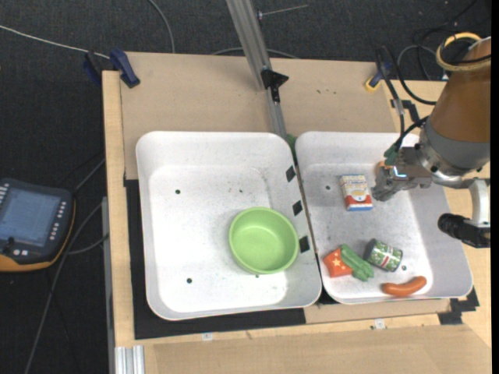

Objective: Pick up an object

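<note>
Approach: gripper (383, 184) is hovering just beside the carton (355, 192).
Grip state unclear, seemingly holding nothing; next, centring over it and descending.

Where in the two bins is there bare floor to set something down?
Left bin: bare everywhere except the green bowl at its near right.
Right bin: a bare strip between the carton and the can, and the far left corner.
Crowded: the right bin's near edge, with the red block, green piece, can and sausage; the gripper hangs beside the carton.
</note>
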`<state>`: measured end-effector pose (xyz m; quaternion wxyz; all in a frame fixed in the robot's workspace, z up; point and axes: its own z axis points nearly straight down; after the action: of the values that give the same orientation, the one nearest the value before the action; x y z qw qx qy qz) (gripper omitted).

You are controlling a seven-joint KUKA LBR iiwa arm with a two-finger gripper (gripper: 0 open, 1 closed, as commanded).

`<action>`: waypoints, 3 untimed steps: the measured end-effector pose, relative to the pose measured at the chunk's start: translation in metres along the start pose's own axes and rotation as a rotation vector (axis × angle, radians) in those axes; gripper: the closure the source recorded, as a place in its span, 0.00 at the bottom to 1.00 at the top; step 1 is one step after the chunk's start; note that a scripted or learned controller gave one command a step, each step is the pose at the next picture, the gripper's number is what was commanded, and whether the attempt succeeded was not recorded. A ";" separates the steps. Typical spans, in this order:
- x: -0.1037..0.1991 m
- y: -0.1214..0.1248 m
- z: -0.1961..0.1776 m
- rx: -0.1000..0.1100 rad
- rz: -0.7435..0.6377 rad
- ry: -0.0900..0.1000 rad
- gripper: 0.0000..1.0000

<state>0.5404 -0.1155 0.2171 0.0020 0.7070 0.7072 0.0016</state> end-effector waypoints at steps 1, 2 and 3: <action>0.053 -0.003 -0.013 0.003 -0.005 0.002 1.00; 0.104 -0.006 -0.022 0.004 -0.005 0.002 1.00; 0.159 -0.006 -0.029 0.004 -0.005 0.002 1.00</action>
<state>0.5338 0.0432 0.2455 -0.0003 0.7052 0.7090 0.0008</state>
